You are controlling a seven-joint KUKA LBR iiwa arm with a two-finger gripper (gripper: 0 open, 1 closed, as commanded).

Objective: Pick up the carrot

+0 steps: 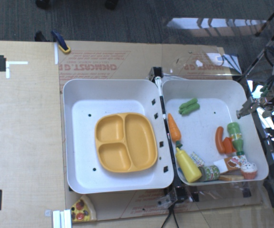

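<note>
The carrot (174,127) is a small orange toy with a green stub at its near end. It lies lengthwise against the left wall of the right bin (208,87). My gripper (248,109) hangs at that bin's right rim, dark and partly lost against the clutter behind it. It is well to the right of the carrot and a little farther back, with bare bin floor between them. It is holding nothing that I can see.
A yellow squeeze bottle (188,165) lies just near of the carrot. Green beans (189,106), a red sausage (219,139), a green bottle (235,136), a can (210,172) and a cupcake (249,167) share the right bin. The left bin (80,127) holds a yellow divided plate (126,141).
</note>
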